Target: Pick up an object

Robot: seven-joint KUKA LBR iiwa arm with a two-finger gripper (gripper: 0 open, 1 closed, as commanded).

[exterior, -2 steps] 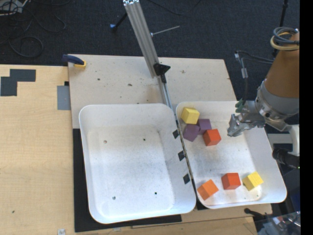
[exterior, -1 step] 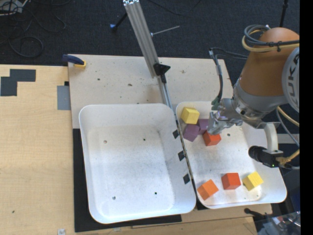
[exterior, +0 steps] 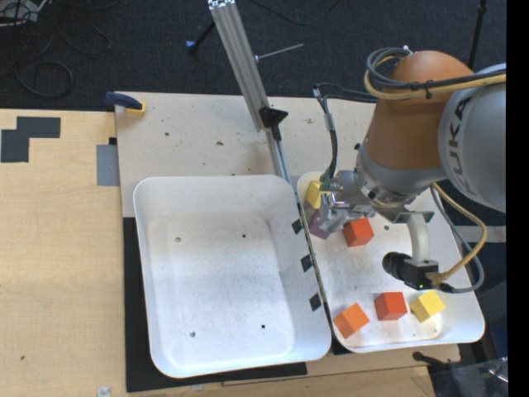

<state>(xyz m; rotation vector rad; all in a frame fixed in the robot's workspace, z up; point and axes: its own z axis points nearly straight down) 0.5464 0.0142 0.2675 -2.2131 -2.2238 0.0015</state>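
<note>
Gripper point(exterior: 332, 213) is low at the right bin's point(exterior: 463, 325) far left corner, and I cannot tell its state or whether anything is held. No pick looks finished. A purple block point(exterior: 317, 229) and yellow block point(exterior: 313, 193) touch it; a red block point(exterior: 358, 232) sits just beside. Three more blocks lie well apart near the front rim.

Just one fixed cam here, mounted above the pale wooden bench point(exterior: 58, 246), looking down at a slant. It takes in both shallow white plastic bins point(exterior: 165, 201), grey arm point(exterior: 483, 139) entering from the right.
</note>
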